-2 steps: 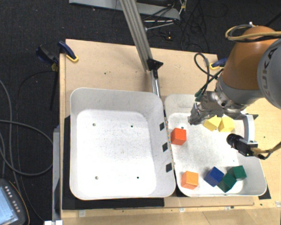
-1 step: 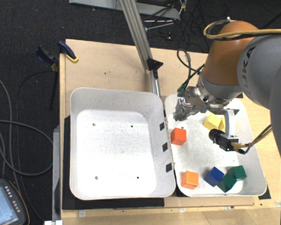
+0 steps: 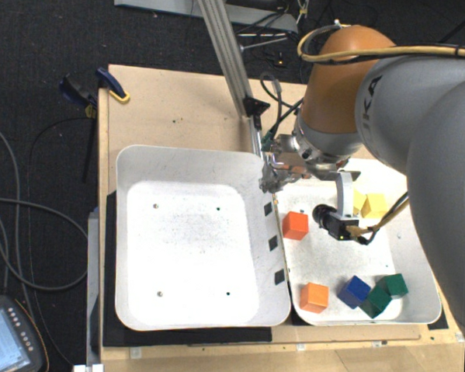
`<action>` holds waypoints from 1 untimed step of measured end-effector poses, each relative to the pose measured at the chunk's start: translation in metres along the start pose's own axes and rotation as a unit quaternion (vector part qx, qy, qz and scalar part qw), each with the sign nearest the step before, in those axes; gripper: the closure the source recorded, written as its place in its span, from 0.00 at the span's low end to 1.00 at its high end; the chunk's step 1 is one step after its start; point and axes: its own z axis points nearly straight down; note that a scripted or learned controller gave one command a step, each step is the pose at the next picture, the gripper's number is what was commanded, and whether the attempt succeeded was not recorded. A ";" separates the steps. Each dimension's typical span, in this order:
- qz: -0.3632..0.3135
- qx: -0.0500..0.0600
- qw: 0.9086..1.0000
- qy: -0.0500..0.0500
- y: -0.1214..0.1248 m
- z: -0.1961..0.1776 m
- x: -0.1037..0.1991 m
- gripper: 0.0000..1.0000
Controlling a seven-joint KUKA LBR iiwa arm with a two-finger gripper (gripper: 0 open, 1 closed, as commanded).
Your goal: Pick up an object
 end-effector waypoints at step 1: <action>0.000 -0.002 1.000 0.001 0.031 -0.013 0.045 1.00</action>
